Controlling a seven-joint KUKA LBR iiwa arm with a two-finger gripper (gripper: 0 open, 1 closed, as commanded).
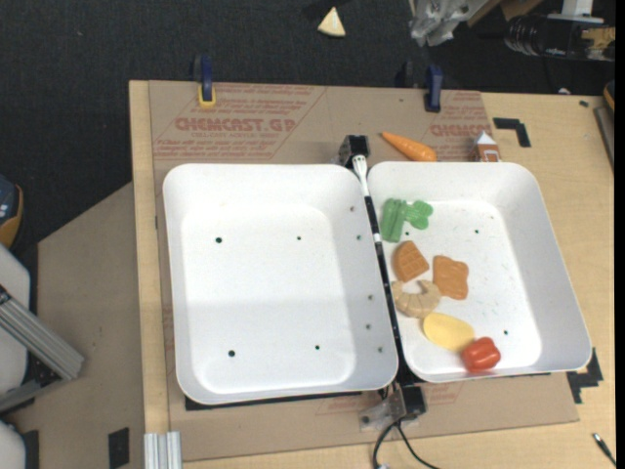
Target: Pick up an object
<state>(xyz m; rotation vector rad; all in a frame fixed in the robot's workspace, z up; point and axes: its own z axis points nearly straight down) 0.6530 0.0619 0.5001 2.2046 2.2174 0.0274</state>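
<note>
The right bin (532,225) holds several toy foods along its left side. A green piece (402,216) lies furthest back. In front of it sit two orange-brown pieces (410,260) (450,276), a beige curved piece (416,300), a yellow oval (447,330) and a red tomato-like piece (480,355). My gripper (435,16) hangs high above the bench's far edge, well behind the bins and apart from every object.
The left bin (200,213) lies beside the right one. An orange carrot (408,147) and a small bottle (485,148) rest on the board behind the right bin. Clamps (204,78) (434,88) hold the board's far edge. A yellow wedge (332,22) lies on the dark floor.
</note>
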